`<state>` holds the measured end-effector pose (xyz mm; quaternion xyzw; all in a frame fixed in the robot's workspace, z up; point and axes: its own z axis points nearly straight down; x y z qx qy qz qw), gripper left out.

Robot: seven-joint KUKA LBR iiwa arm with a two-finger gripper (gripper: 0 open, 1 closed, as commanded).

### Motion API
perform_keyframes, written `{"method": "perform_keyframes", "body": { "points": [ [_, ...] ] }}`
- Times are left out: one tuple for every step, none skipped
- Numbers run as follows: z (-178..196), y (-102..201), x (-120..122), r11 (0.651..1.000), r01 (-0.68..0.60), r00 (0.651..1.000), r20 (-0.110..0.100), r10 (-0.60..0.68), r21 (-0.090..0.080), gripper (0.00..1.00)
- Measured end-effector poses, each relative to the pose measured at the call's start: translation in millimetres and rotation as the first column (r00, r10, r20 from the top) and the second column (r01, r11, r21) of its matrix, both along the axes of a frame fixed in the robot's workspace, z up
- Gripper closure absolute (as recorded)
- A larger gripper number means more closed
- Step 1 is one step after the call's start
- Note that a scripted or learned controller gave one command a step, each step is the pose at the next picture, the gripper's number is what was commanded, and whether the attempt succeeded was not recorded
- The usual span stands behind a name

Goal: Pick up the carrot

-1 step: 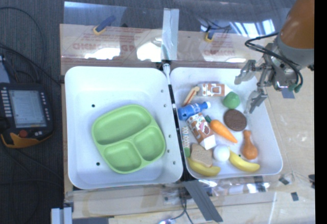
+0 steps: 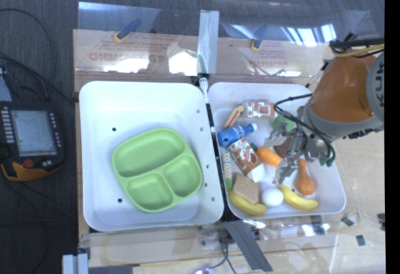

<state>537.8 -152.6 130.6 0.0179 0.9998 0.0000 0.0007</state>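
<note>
Your carrot point(image 2: 270, 156) lies in the right bin point(image 2: 325, 202), just left of the tool point(image 2: 289, 163) and touching it. You cannot tell how the tool stands. Below it sit a white egg point(image 2: 272, 196) and a banana point(image 2: 299, 199).

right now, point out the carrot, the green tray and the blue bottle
carrot point(image 2: 270, 156), camera view, middle of its orange body
green tray point(image 2: 157, 169), camera view, central divider ridge
blue bottle point(image 2: 232, 135), camera view, its blue body
</note>
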Motion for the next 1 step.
{"method": "perform_keyframes", "body": {
  "points": [
    [-39.9,18.5,5.8,0.995,0.097,0.995,0.006,-0.097,-0.003,0.0]
  ]
}}
